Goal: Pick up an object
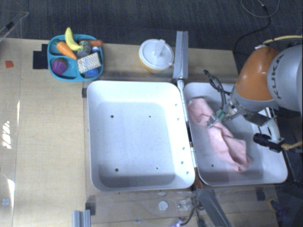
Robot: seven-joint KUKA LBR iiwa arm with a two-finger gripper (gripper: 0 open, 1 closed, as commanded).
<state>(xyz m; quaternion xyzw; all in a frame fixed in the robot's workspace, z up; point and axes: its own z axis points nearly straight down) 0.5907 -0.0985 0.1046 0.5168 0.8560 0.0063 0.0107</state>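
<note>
From my remote station, I see the grey arm (277,79) with its orange band entering at the right of the frame, its gripper (218,116) low over the right bin (265,174). A pink cloth (222,138) lies crumpled in that bin, running from its upper left corner down toward the lower middle. The gripper's tip sits on or just above the cloth's upper half; I cannot tell whether it touches, and I cannot tell whether it is spread or pinched, as it is small, dark and tangled with cables from this angle.

No brand, label or writing can be read anywhere in the frame. The arm's outer casing is cut off by the right edge.

The left bin (137,174) sits alongside, divided from the right bin by a metal rail (181,56) that runs up the middle of the frame. On the worktop (42,141) at upper left rests a blue compartment tray (53,72) holding toy food: a banana (72,40), a carrot (65,49), a purple piece (59,66) and other pieces too small to identify. A white lidded cup (156,54) on a yellow base stands at top centre, just beside the rail. A black cable (258,6) loops on the dark floor at upper right.
</note>
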